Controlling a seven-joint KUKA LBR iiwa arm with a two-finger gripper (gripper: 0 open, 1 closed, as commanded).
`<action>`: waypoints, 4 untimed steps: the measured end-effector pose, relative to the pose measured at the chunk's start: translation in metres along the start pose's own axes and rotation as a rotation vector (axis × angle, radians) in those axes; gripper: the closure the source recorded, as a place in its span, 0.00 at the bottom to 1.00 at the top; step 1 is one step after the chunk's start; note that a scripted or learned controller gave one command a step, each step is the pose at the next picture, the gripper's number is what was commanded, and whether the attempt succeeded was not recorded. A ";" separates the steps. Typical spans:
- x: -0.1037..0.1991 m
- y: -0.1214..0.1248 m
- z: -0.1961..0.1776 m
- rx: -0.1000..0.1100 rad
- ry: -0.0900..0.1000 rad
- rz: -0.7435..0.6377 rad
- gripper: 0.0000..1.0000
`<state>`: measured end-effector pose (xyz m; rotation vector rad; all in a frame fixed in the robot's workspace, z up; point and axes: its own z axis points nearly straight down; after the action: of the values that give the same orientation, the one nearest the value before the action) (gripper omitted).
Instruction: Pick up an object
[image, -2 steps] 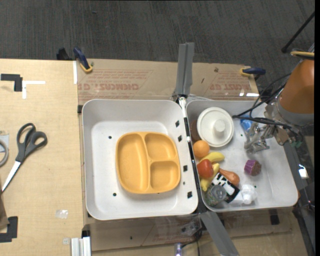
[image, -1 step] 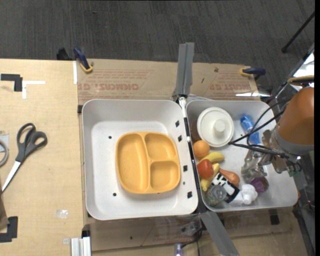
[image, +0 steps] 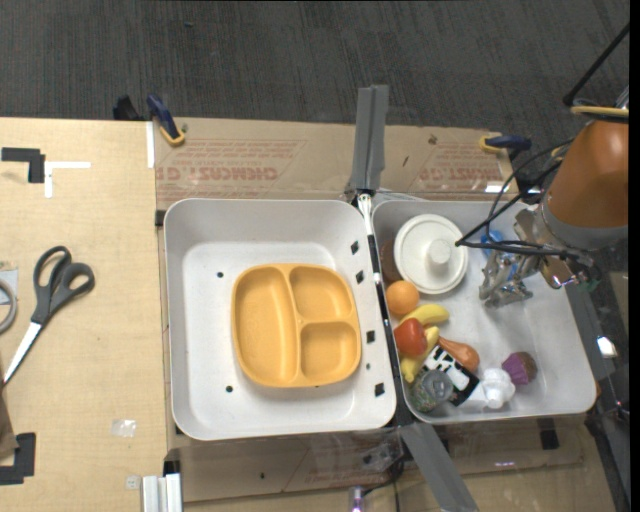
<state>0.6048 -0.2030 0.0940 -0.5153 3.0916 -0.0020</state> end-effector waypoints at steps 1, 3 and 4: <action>-0.003 -0.019 -0.001 0.001 -0.001 0.065 0.00; -0.021 -0.027 -0.001 0.002 -0.002 0.085 0.00; -0.004 -0.020 0.000 -0.001 0.001 0.097 0.00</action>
<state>0.6152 -0.2209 0.0941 -0.3650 3.1138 -0.0007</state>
